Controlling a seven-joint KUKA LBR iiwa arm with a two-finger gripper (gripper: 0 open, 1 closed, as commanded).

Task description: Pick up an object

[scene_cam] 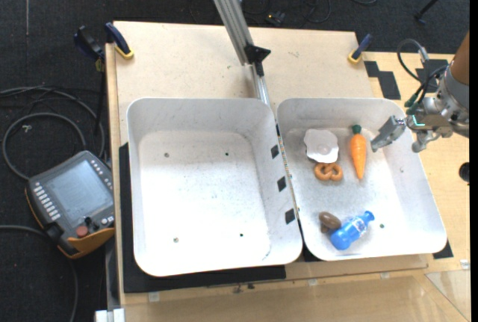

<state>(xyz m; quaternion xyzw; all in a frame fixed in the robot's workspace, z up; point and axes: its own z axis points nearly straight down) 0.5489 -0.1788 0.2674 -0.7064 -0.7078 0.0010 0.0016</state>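
One orange carrot, green top, upright

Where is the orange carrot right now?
The carrot lies in the right bin, toward its far side, just right of the pretzel and the white piece, with the end effector off to its right.

No text, label or number can be read anywhere

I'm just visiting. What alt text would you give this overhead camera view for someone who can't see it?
A robot gripper hovers open over the right bin, holding nothing, near a toy carrot. That bin also holds a pretzel, a white piece, a blue bottle and a brown lump.
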